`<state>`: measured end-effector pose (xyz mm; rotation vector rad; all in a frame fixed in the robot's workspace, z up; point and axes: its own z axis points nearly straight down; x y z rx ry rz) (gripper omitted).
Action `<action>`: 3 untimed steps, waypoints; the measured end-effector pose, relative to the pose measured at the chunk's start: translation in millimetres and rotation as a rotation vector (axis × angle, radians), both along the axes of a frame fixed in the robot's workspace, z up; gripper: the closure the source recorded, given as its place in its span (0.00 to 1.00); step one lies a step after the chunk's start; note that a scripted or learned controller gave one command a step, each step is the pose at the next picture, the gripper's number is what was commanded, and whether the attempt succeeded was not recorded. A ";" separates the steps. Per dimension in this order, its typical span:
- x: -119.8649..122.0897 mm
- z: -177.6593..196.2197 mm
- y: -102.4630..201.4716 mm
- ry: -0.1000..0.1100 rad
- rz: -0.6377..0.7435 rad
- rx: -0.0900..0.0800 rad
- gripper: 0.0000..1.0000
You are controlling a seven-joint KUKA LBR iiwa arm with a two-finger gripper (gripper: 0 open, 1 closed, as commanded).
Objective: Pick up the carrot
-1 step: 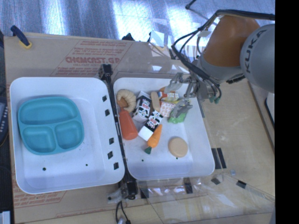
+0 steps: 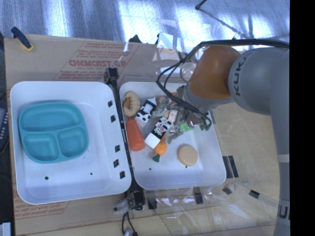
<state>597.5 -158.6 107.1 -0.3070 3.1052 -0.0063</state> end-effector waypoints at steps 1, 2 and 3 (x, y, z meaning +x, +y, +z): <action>-77.0 -17.3 20.8 0.024 -0.251 0.006 0.00; -118.2 -16.2 -29.4 0.018 -0.385 0.008 0.00; -115.9 -8.0 -27.4 0.018 -0.374 0.008 1.00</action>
